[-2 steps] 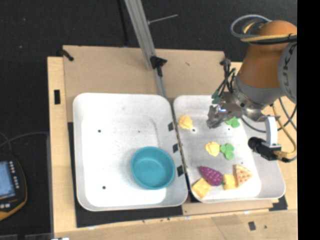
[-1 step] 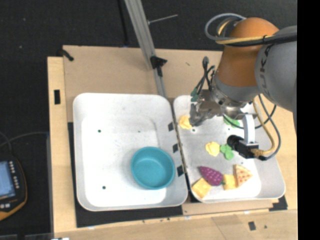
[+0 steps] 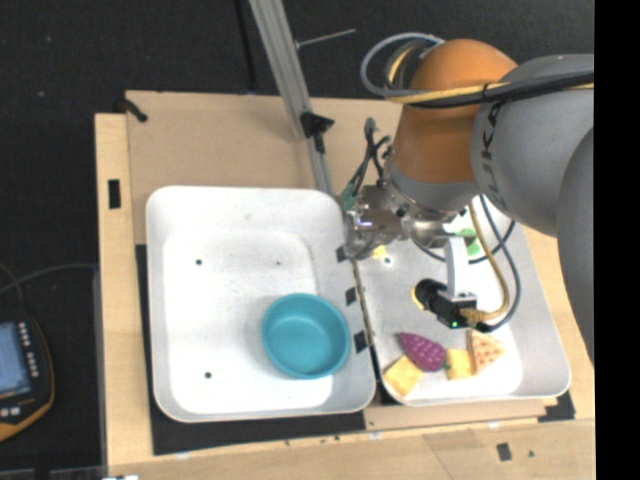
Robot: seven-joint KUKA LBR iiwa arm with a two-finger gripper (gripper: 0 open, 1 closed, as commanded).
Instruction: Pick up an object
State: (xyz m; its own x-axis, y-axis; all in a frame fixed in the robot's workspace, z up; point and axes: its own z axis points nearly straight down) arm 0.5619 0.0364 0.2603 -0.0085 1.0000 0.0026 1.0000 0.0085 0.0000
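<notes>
Candidate objects lie in a cluster at the lower edge of the right bin, lower right of the frame: a purple toy, a yellow block just beside it to the lower left, a small yellow piece to its right, and an orange-and-yellow wedge farther right. A teal bowl sits upright in the left bin, near that bin's lower right corner. The gripper hangs over the upper left part of the right bin, close to the divide between the two bins and well apart from the cluster; whether its fingers are apart or closed cannot be told, as the wrist hides them. The grey arm with its orange band enters from the upper right. Both bins rest on the tan tabletop. A slanted metal rod crosses the upper centre.
</notes>
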